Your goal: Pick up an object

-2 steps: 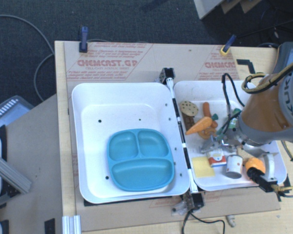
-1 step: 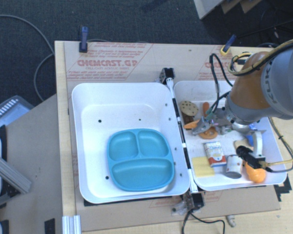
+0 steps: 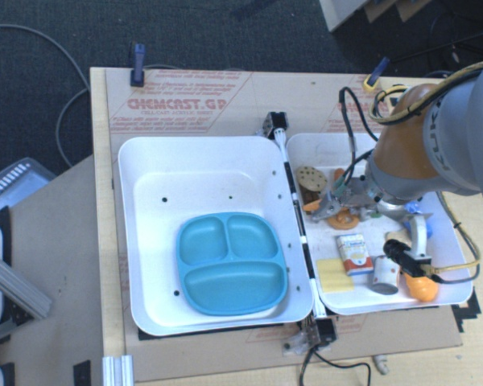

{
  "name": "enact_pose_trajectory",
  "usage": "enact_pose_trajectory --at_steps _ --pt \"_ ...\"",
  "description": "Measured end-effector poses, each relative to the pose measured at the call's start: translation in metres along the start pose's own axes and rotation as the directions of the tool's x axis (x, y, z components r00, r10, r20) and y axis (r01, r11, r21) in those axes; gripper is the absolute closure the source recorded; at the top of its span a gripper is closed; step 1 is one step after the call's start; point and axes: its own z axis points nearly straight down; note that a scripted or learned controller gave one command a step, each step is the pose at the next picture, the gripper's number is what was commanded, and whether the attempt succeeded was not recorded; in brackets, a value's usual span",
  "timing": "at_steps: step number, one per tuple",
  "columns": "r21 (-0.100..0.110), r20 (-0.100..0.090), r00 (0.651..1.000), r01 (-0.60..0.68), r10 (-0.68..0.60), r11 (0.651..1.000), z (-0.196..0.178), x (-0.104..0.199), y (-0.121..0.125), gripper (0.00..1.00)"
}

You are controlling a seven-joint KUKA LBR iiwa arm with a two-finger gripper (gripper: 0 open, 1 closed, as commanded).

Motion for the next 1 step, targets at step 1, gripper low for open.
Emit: enact_pose_trajectory --at_steps 1 --pt "-0.002 0.000 1.000 0.000 0.000 1.000 -0.0098 0.0002 0.0003 1.00"
